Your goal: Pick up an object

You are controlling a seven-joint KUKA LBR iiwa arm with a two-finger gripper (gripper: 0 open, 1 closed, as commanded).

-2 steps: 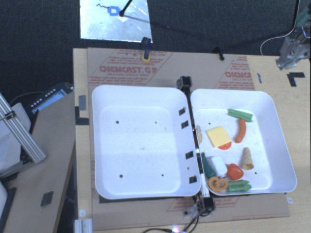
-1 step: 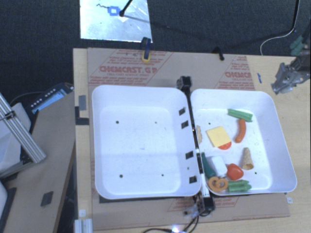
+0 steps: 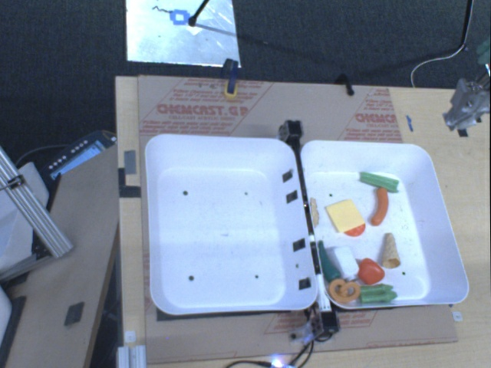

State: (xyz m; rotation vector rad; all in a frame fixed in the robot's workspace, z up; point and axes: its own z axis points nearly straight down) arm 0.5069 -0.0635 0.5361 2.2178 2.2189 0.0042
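You had every candidate in the right bin (image 3: 441,205); none was yet lifted. The yellow cheese slice (image 3: 344,215) lay flat near that bin's middle, overlapping a red slice (image 3: 355,231) at its lower corner, and with open floor around it I judged it the easiest to reach from above. Counted outward from it: one orange sausage (image 3: 379,206) just beside it toward the right wall; one green pod (image 3: 379,180) near the far edge; one cone (image 3: 390,251) toward the near edge; one red tomato-like piece (image 3: 370,271); one white block (image 3: 344,262); one dark green piece (image 3: 328,263) against the divider wall; one orange ring (image 3: 344,290) and one green leafy piece (image 3: 377,294) packed into the near-left corner. That corner cluster touched itself and the wall, so I judged it poor for a clean grasp. The left bin (image 3: 222,225) showed four small dark spots on its floor. The gripper (image 3: 465,110) hung beyond the bench's far-right corner, well apart from the objects; whether it was spread or closed you could not tell.
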